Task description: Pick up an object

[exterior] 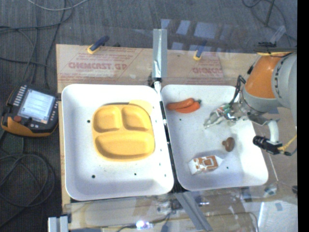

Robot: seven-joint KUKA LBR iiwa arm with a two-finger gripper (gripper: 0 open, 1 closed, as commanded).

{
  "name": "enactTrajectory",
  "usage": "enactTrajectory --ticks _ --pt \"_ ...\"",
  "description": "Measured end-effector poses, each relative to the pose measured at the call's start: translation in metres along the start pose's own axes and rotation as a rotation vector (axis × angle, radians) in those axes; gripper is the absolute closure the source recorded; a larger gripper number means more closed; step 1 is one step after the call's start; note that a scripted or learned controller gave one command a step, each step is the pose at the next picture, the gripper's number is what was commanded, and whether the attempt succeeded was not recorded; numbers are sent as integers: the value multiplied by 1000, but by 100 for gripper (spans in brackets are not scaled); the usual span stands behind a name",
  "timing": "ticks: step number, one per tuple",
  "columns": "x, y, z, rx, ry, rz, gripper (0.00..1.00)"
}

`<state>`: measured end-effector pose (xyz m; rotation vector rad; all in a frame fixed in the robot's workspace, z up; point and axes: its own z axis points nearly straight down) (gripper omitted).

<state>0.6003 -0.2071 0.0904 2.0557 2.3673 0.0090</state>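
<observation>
Surface (111, 64) is a brown sheet under two shallow white bins sitting side by side, inner rims touching down the middle. Left bin (77, 178) holds a yellow divided tray (124, 132), roughly central and slightly rotated, with bare white floor around it on all sides; widest margin is along the near and left rims. Right bin (251, 175) carries the loose items with open floor between them. Arm (270, 83), grey with the orange band, comes in over the right bin's right rim near the far corner. Hand (215, 119) hangs over the right bin's floor, mid-depth, pointing left; its fingers look spread apart with nothing between them. Orange carrot-like piece (184, 106) lies near the far-left corner of the right bin, close to the dividing rim, apart from the hand. White-and-brown packet (204, 164) lies flat near the near rim, left of centre, clear floor to its right. Small brown lump (228, 143) sits between packet and hand, just below the hand, touching neither. Off the surface to the left, an orange-edged pendant (31, 111) with a lit screen lies on the floor among cables.
</observation>
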Motion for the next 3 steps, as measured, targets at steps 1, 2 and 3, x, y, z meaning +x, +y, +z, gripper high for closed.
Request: enactTrajectory --ticks 1,2,3 --pt "24 52 2 0 -6 39 0" --pt "23 52 -7 2 -10 37 100" --pt "77 38 -121 13 0 104 100"
